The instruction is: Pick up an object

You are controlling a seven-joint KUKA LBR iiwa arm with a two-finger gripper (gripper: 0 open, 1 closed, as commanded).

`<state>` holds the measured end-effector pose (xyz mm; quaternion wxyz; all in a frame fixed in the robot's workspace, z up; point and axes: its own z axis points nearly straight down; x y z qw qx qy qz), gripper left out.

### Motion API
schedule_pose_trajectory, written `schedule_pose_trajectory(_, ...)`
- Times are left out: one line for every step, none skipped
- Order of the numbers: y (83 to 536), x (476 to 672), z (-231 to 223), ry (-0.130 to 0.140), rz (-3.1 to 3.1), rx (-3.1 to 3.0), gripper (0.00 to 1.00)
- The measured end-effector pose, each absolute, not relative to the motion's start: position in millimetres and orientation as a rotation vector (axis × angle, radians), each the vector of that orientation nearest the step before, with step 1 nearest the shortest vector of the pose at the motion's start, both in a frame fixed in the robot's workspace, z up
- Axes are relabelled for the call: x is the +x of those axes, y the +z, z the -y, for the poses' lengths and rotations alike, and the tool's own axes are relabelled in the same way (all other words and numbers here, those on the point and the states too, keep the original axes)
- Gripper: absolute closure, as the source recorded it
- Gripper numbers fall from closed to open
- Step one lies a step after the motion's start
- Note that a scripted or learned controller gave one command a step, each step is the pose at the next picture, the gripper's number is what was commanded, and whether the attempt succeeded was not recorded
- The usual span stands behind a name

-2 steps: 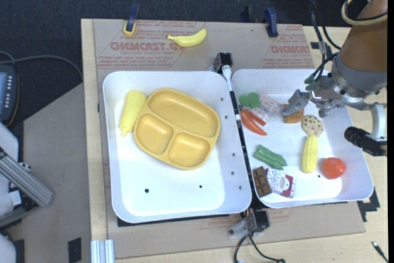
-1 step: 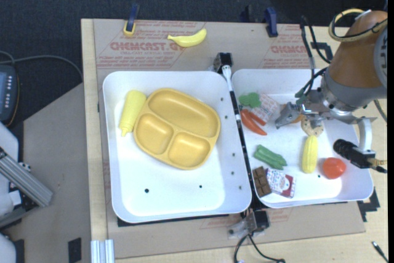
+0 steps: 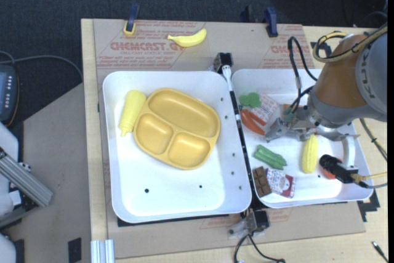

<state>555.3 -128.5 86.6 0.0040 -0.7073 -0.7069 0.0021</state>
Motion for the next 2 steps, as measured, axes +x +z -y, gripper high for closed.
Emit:
schedule_pose_trajectory(84,554.9,128,0.002,2.217,-2.22,0.0)
schedule_pose_trajectory(95,555.6,129,-0.001,2.218,-2.224,1.0)
